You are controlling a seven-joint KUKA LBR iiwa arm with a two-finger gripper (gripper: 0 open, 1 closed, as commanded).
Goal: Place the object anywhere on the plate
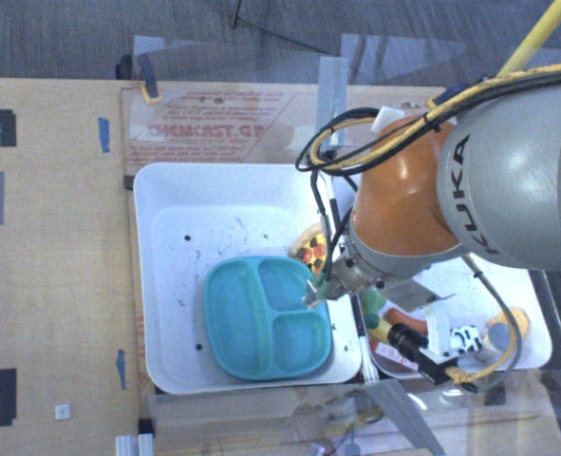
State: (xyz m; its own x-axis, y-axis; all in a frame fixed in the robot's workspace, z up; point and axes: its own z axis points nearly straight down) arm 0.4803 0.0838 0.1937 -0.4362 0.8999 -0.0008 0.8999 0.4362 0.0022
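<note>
The grey-and-orange arm (451,198) looms over the divide between the two bins, hiding much of the right bin (532,345) and its small clutter; the gripper (316,291) sits at the right edge of the teal divided plate (266,319), lying in the left bin (166,255) near its front right corner; a red-and-yellow spotted object (308,248) lies just beyond the plate's far right corner

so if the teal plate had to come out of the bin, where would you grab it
Probably by the raised outer rim on its left edge, coming straight down from above. The teal plate lies flat in the left bin, so only the rim offers a lip to pinch. That side faces bare bin floor, while the right edge sits under the pincer and near the bin wall.
</note>
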